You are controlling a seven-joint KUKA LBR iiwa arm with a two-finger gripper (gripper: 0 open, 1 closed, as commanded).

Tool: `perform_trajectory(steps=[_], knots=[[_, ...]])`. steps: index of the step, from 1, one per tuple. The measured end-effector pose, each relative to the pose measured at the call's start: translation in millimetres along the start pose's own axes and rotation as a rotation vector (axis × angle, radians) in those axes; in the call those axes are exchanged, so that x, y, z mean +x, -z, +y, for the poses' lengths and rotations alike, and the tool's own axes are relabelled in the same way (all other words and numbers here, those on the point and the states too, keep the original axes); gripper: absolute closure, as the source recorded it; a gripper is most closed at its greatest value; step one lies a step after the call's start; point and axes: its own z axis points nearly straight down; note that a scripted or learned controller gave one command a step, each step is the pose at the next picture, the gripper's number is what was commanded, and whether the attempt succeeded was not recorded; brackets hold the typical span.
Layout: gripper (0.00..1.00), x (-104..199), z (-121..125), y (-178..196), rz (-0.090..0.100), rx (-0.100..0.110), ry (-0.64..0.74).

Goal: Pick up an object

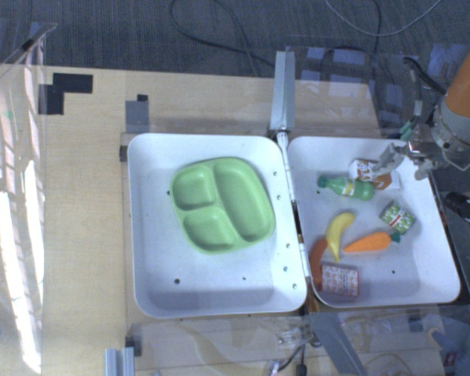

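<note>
The end effector [407,151] hung over the right bin [431,288], near a small packet [370,171]; I cannot tell its state. The carrot [368,244] lay mid-bin, probably light, stiff and smooth; hold its thick middle.
</note>
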Motion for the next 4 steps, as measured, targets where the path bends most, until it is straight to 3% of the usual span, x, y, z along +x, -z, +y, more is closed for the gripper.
perform_trajectory(steps=[1,2,3,4], knots=[[0.00,-23,22,-101,-0.005,-0.026,-0.091],[0.00,-24,48,-127,0.003,0.047,-0.067],[1.00,-22,50,-117,0.003,0.044,-0.059],[1.00,-27,50,-33,-0.001,-0.002,-0.175]])
